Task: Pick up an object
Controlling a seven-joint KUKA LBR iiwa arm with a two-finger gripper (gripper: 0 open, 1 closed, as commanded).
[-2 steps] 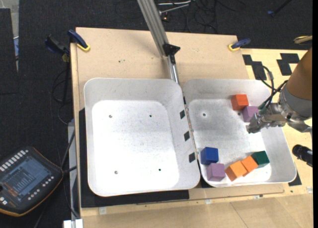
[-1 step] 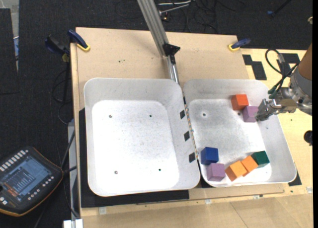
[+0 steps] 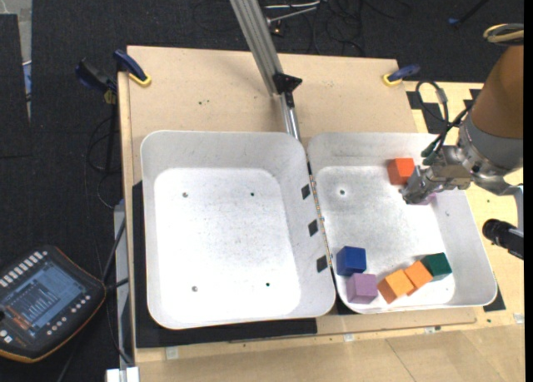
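Right bin [image 3: 466, 230]: six small blocks observed. Orange cube [image 3: 400, 170] at upper right, just beside the gripper [image 3: 415, 193]. Purple object [image 3: 425, 198] directly beneath the gripper, mostly hidden; only a sliver visible, shape and long axis not determinable. Along the near edge: blue cube [image 3: 351, 259], purple cube [image 3: 361, 287], two orange blocks [image 3: 399, 281] touching each other, green cube [image 3: 436, 267] at the row's right end. Row running diagonally, rising toward the right. Blocks roughly cubic, no clear long axis; faces turned at slight angles to the bin walls.

Gripper low over the bin floor at the right bin's upper right, arm [image 3: 500, 114] entering from the right. Finger state not determinable: tips blurred and merged with the purple sliver. Grasp not confirmed.

Left bin [image 3: 221, 222]: white, speckled, resting beside the right bin on the worktop [image 3: 208, 81]. Arm cut off at the frame edge.
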